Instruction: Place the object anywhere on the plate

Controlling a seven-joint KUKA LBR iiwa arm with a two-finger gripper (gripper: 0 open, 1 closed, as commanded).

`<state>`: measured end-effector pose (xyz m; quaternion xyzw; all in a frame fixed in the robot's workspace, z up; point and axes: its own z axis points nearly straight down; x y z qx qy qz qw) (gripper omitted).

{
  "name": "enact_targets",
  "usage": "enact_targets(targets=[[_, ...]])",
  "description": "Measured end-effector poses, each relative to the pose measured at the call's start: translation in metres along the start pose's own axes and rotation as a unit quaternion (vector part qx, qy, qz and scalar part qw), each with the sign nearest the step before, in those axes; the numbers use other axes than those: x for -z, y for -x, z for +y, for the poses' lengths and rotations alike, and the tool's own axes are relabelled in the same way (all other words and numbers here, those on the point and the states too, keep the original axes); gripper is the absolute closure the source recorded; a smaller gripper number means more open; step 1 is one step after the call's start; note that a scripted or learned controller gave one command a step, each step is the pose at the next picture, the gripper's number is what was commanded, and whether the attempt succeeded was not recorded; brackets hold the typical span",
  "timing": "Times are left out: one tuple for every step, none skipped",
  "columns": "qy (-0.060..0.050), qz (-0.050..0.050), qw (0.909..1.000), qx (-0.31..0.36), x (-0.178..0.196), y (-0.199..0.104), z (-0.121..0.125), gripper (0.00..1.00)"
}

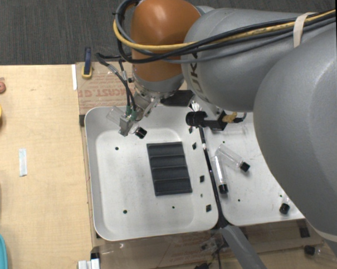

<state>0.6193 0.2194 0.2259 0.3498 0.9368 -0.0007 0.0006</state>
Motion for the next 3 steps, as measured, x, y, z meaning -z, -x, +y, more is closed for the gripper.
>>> enact_targets(targets=[[0.0, 0.001, 0.999, 0.044, 0.011, -0.058, -0.047, 1.0], [0.0, 0.001, 0.999, 0.044, 0.011, -0.058, -0.047, 0.0], [0.002, 0.0, 0.8967, 0.443, 0.046, -0.055, -0.036, 0.0]])
